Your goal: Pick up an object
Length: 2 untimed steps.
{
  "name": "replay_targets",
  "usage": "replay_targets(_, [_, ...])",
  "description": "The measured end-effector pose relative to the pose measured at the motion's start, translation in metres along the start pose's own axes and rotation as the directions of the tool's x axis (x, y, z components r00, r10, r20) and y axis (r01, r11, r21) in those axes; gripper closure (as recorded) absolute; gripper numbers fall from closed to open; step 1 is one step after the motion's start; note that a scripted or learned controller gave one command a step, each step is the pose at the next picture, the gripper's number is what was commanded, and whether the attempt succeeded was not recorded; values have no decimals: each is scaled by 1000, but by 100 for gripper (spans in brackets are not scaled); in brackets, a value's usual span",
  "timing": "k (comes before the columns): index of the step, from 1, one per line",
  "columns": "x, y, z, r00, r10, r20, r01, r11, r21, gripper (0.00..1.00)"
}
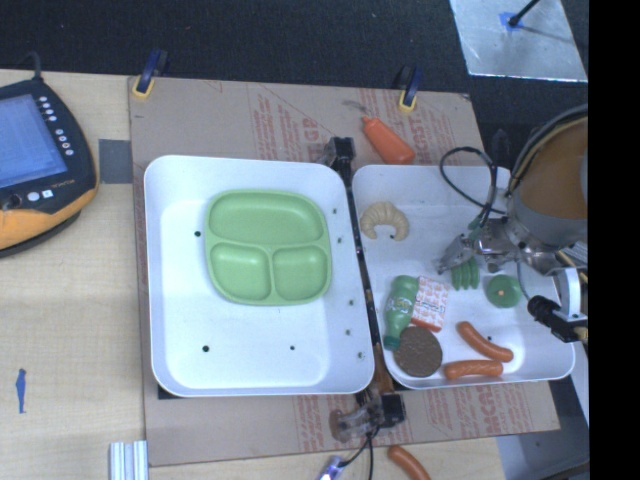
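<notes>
My gripper (458, 259) hangs low over the right bin (560, 368), near its right-hand middle, with the grey arm reaching in from the right edge. A small green object (464, 275) lies right under the gripper tip, touching or nearly touching it. A round green piece (502, 290) sits just to its right. Further left in the same bin lie a croissant (385, 221), a green bottle (401, 308), a white and red packet (431, 303), a brown round disc (417, 351) and two sausages (484, 341) (473, 370).
The left bin (180, 348) holds a green divided plate (268, 245). An orange carrot (387, 141) lies on the cardboard behind the right bin, and another sausage (410, 461) lies in front of the bins. A control pendant (35, 163) rests at the far left. Black cables loop above the gripper.
</notes>
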<state>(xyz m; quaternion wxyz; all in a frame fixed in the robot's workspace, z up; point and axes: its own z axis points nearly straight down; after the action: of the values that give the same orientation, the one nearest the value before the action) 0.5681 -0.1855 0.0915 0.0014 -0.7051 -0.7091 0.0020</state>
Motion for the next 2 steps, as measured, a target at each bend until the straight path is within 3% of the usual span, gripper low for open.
replay_targets(1, [-1, 0, -11, 1000, -3, 2, 3, 1000, 1, 100])
replay_targets(2, [42, 49, -81, 1000, 2, -2, -2, 1000, -4, 100])
